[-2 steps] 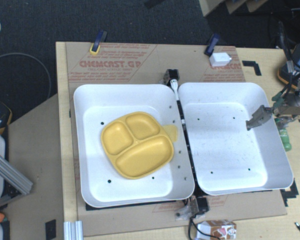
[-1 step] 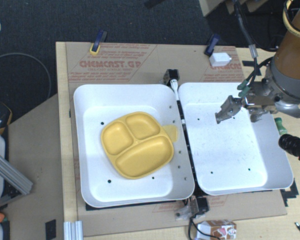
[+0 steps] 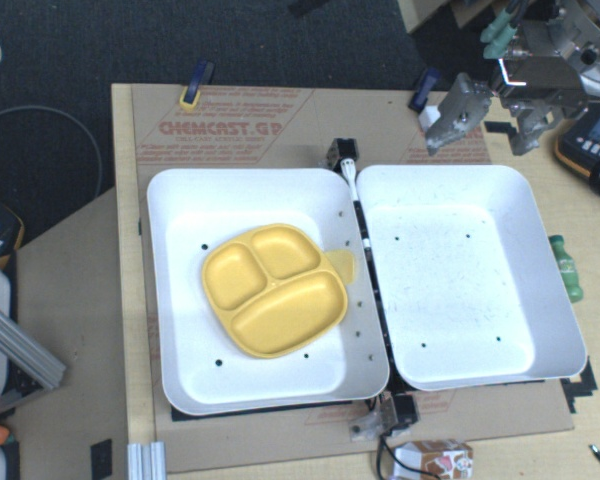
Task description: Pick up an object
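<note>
A yellow divided plate (image 3: 273, 289) with three compartments lies flat in the left white bin (image 3: 175, 208), a little right of its middle. My gripper (image 3: 490, 128) hangs at the upper right, above the far edge of the right white bin (image 3: 540, 268), well away from the plate. Its two grey fingers (image 3: 452, 116) are spread apart and nothing is between them, so it is open.
Both bins sit on a cardboard sheet (image 3: 240, 123). Blue clamps (image 3: 194, 85) hold the sheet's far edge. A green object (image 3: 566, 266) lies beside the right bin's right rim. A black clip (image 3: 342, 154) joins the bins at the far side.
</note>
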### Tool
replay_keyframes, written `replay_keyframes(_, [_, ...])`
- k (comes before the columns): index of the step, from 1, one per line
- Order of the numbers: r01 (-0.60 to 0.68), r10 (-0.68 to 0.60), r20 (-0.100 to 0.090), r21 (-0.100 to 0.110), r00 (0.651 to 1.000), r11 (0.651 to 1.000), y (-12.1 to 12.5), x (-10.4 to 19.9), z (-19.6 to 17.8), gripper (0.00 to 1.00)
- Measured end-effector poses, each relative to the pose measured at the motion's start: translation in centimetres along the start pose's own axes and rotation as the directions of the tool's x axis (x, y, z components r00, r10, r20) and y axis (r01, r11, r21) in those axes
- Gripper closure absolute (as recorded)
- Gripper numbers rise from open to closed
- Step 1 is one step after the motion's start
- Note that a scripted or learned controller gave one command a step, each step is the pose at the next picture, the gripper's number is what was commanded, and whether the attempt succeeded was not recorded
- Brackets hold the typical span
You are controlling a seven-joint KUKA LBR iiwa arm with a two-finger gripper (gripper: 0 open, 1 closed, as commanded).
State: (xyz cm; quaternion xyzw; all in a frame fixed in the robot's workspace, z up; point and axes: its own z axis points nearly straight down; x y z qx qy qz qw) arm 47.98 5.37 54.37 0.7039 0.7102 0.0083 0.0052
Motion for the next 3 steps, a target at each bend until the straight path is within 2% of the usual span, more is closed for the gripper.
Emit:
replay_keyframes(1, [-0.006,0.006,0.004,0.015,1.000,1.000,0.0,-0.3,-0.3,1.00])
replay_keyframes(2, [-0.010,0.010,0.007,0.034,1.000,0.999,-0.4,0.0,12.0,1.00])
replay_keyframes(3, [-0.009,0.009,0.005,0.015,1.000,1.000,-0.2,0.0,10.2,1.00])
